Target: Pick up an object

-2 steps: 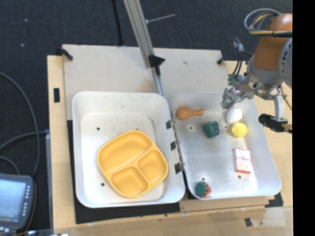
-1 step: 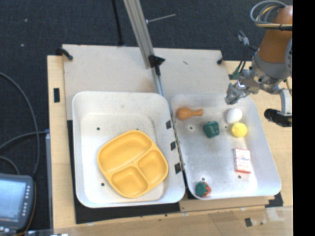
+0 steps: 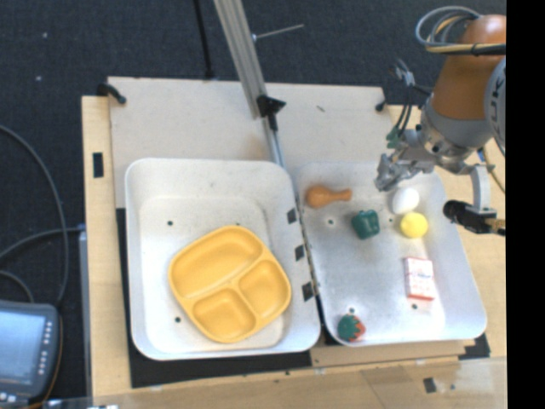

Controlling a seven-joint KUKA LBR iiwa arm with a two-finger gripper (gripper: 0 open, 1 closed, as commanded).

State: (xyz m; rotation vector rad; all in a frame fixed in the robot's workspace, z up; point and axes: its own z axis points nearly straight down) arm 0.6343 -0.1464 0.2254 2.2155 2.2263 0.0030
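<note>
White egg (image 3: 405, 200) lies just beside the yellow ball (image 3: 414, 225); gripper (image 3: 390, 177) hangs above the egg, touching nothing, finger state unclear.

Lighting even and bright, apparently from overhead. White bins (image 3: 213, 177) close to washed out. Shadows short and soft. Slight glare on the yellow tray (image 3: 228, 283). Overall image soft; small items lack fine detail.
</note>
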